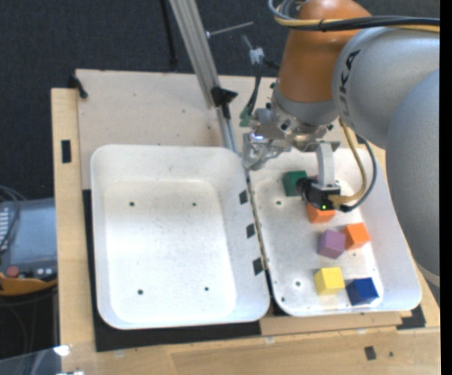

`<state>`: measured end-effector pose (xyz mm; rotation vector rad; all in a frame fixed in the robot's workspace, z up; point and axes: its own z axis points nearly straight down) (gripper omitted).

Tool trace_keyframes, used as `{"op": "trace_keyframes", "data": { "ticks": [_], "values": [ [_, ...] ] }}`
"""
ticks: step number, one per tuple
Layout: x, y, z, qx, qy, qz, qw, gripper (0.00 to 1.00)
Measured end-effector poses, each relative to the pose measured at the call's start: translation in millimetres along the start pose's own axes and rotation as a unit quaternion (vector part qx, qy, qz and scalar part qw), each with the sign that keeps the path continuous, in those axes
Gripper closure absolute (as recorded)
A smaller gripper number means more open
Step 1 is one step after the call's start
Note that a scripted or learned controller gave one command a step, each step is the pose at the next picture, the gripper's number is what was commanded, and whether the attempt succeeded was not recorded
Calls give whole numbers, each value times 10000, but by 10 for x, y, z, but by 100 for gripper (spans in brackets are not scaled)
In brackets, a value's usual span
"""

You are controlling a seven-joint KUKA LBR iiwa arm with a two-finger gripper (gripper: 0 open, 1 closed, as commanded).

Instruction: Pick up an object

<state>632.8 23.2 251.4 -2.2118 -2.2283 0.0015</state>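
Jaws, gap I cannot tell, hang at my right-hand bin [288, 241] rim; it contains a green block [293, 182], purple block [332, 243], orange block [357, 234], yellow block [329, 280], blue block [361, 290].

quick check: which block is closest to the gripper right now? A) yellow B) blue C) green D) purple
C: the green block sits just beside the gripper at the far end of the bin; the purple block, yellow block and blue block lie nearer the camera.
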Motion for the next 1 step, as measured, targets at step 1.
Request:
{"op": "trace_keyframes", "data": {
  "ticks": [1],
  "values": [
    [540, -86, -12, -1, 5, -3, 10000, 100]
  ]
}}
